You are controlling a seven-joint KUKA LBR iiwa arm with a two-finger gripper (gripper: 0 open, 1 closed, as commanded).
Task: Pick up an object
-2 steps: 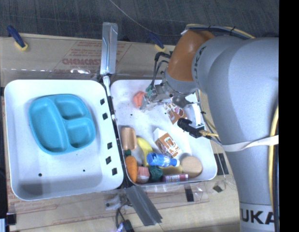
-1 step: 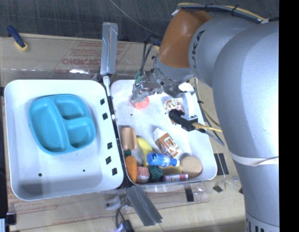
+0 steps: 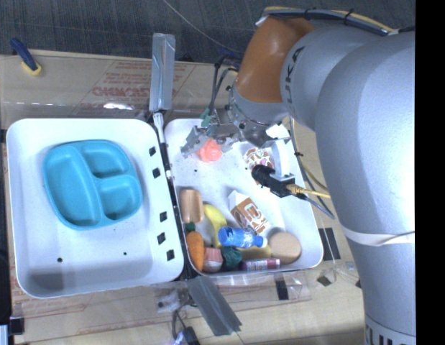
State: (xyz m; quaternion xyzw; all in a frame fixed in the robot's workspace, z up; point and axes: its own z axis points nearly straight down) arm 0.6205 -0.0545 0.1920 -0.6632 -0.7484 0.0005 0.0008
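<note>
The gripper [image 3: 205, 136] sits at the top of the right bin [image 3: 314, 244], just above a pink object [image 3: 210, 151]. Whether it is released or clenched cannot be told.

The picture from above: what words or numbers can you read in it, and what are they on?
"KUKA": on the grey arm, sideways letters, partly visible.
Red print on the cardboard behind the bins: too blurred to read.
Brown-and-white packet in the right bin: logo too small to read.
</note>
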